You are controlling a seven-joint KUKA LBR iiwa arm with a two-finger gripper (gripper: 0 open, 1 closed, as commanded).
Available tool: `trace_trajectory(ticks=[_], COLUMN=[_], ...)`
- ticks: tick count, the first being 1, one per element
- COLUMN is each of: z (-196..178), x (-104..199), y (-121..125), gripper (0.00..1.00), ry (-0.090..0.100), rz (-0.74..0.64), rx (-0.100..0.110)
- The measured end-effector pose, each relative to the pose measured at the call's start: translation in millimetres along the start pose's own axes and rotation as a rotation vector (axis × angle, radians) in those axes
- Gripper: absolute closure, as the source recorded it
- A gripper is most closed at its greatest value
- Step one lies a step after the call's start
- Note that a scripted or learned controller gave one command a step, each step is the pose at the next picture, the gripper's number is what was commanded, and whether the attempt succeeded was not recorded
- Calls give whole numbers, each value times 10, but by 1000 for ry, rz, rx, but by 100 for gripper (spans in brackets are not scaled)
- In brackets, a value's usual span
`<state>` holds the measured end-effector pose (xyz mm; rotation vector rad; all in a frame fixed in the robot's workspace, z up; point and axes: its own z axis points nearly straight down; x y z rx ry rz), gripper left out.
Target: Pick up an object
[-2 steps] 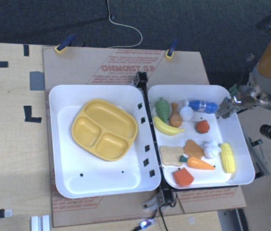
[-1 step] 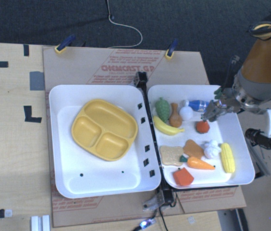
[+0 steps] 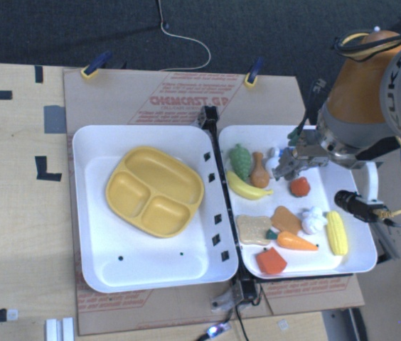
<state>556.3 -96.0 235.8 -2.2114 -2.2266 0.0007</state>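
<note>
**Small plastic food, a crowded bin, and a gripper hanging over the top of it**

You have the gripper [image 3: 286, 163] low over the upper part of the right bin [image 3: 360, 261], at the right of the frame. Whether the claw is open or closed you cannot tell from this slanted view, and nothing can be seen held in it.

The nearest candidates sit just around it: a small red tomato [image 3: 299, 186] just below and right, a brown drumstick [image 3: 259, 172] to its left, then a knobbly green vegetable [image 3: 241, 160] and a banana [image 3: 247, 187] curving beneath them. Lower in the bin lie a tan bread slice [image 3: 253, 229], an orange wedge-shaped piece [image 3: 284, 219], a carrot [image 3: 297, 242], a white garlic-like bulb [image 3: 313, 221], a corn cob [image 3: 336, 233] and a red chunk [image 3: 271, 261].

All look like hollow moulded toy food: probably light, stiff and rather slick, so expect them to skid or pop out of a pinch. The tomato is round and likely to roll; take it across its middle. The drumstick's narrow shaft or the banana's mid-length would likely give a surer hold. The bread lies flat and offers little edge.

In the left bin [image 3: 87, 212], a yellow divided tray [image 3: 155, 191] rests tilted: smooth, rigid, and too broad for the claw except at its rim.
</note>
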Motion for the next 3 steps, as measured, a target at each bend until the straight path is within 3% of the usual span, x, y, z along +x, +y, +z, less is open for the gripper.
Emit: trace_trajectory(ticks=[2, 3], z=[172, 31], x=[1177, 1422], y=[-126, -131], gripper=[100, 100], ry=[-1, -1], rz=[0, 2], rx=[3, -1])
